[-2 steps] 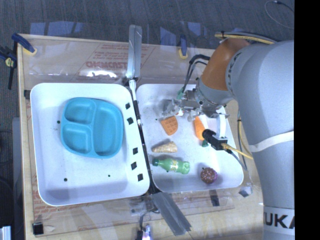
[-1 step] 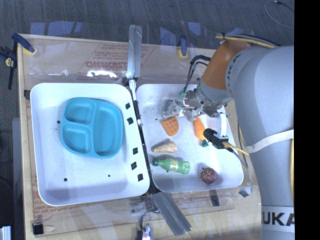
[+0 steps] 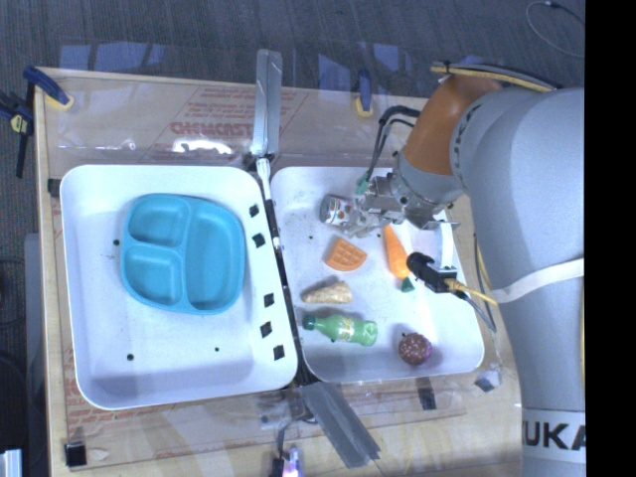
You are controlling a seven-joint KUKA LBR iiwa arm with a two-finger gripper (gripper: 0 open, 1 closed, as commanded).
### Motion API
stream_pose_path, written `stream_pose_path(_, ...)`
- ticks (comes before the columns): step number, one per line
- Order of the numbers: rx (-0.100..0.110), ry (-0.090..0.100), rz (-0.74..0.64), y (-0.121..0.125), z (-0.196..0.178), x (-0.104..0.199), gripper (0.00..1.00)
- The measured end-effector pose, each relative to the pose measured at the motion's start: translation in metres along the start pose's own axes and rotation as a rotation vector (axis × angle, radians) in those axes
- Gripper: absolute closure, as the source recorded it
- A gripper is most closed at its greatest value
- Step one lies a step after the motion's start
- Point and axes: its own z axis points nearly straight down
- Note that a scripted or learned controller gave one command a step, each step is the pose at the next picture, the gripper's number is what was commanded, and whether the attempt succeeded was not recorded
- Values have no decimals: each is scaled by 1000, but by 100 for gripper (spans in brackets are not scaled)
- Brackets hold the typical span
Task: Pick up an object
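The arm (image 3: 517,227) fills the right side of the camera view and is cut off at the right and bottom edges; its bulk hides the right rim of the right bin (image 3: 452,361) and part of the surface (image 3: 159,430) beyond it. It reaches in from the right, the orange band (image 3: 437,132) above the wrist tilted down toward the bin's upper middle. The gripper (image 3: 370,210) sits low over the right bin's upper part, a tangle of metal and cable that is hard to read; whether the jaws are spread or pressed together cannot be told, and no object shows between them. Just to its left lies a small silvery object (image 3: 333,209), blurred and too small to identify. A black cable end (image 3: 427,269) with a yellow tip hangs off the wrist over the bin's right side.

The pickable things lie in the right bin: a carrot (image 3: 397,252) just below the gripper, an orange waffle-like wedge (image 3: 345,255) to its left, a pale tan piece (image 3: 327,292) lower down, a green bottle (image 3: 341,328) lying on its side near the front, and a dark reddish ball (image 3: 414,347) at the front right. All sit apart from each other.

The left bin (image 3: 89,366) holds a blue divided plate (image 3: 184,252), lying flat.
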Motion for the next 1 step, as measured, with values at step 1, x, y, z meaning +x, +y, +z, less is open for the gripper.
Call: stream_pose_path(1,0,0,-1,0,0,0,0)
